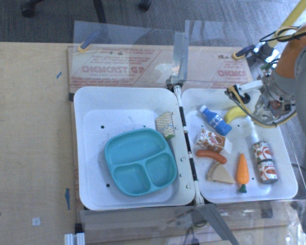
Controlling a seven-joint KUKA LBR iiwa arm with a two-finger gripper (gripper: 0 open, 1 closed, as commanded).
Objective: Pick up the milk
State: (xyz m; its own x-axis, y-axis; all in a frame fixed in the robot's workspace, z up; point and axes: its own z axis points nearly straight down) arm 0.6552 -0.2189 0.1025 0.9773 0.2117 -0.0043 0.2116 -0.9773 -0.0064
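Milk lies in the right bin, just beside the hotdog and near the blue bottle. We see the hand over that bin's far right corner by the banana; whether it grips anything, we cannot tell. Teal tray sits in the left bin.

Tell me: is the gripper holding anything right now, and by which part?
Cannot be told: the gripper hangs over the right bin's back corner, beside the banana.
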